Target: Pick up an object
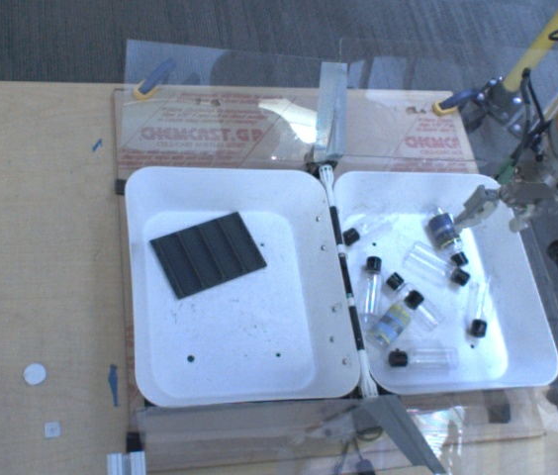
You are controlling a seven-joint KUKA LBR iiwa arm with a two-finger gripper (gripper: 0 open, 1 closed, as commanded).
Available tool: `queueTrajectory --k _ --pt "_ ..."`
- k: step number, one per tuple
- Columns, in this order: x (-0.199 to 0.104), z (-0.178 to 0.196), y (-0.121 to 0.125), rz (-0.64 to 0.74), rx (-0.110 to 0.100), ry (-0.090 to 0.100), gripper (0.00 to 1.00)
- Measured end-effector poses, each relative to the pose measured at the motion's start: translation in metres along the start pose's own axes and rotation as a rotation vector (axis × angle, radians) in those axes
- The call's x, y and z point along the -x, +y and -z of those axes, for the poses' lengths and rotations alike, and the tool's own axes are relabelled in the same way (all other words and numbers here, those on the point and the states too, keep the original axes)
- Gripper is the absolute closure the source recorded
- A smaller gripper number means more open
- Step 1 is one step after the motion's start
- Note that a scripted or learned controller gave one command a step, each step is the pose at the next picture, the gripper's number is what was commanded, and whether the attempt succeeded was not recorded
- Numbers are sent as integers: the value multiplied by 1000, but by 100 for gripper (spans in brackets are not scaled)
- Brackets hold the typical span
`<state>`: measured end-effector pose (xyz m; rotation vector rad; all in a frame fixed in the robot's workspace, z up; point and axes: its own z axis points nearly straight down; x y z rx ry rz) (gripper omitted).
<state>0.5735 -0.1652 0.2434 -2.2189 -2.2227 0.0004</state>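
On the left half of the desk, a small white disc lies near the front edge, well apart from the bins. The left bin holds a dark ribbed slab near its back-left corner — its long axis runs slantwise, the right end tipped toward the bin's back edge. A few dark specks dot the bin floor toward the front.

Behind both bins lies a clear sheet with red lettering, held by a metal strip that stands over the seam between the bins.

The right bin is scattered with small clear vials with black caps. They point every which way: one near the middle lies with its long axis running from the front edge toward the back, another at the front lies roughly along the front edge, cap to the left. A vial with a dark blue cap sits toward the back-right corner.

The gripper hangs over the right bin's back-right corner — one finger reaches down and left toward the blue-capped vial, just beside it. I cannot tell whether the fingers are spread or closed, nor whether anything sits between them.
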Motion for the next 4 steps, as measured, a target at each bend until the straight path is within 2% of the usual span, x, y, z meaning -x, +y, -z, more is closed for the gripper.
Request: queueTrajectory --k 1,2,3,4 --pt "15 -129 48 121 1 -1 0" --pt "40 -156 58 130 6 -3 0" --pt "40 -143 60 130 13 -5 100" --pt "-17 -59 78 81 5 -2 100"
